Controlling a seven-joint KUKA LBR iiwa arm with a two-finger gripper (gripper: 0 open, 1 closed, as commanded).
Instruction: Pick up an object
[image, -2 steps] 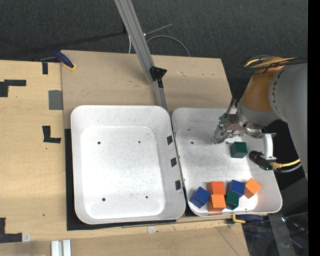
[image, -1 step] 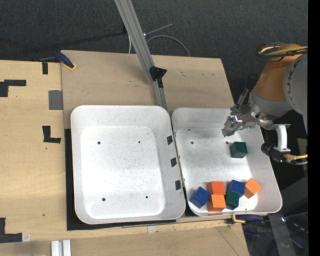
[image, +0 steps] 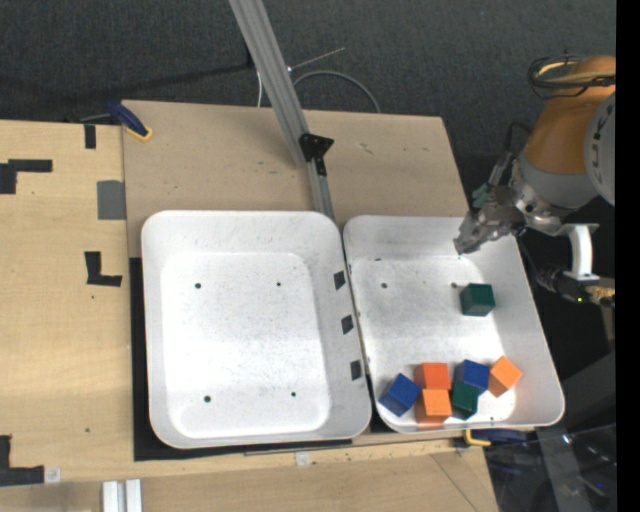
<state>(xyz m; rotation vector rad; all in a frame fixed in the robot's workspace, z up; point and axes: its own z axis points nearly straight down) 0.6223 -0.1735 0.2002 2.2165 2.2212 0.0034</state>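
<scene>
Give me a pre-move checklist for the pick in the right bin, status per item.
1. Target standing apart: ok. The green block sits alone mid-bin, away from the cluster.
2. Gripper over target: not ok. The gripper hangs near the right bin's far edge, above and beyond the green block.
3. Nothing already held: ok, no block seen at the gripper.
4. Finger opening: cannot tell at this angle.
5. Cluster clearance: not ok for a fallback pick. The blue block, the orange blocks and their neighbours are packed together at the near edge.
</scene>
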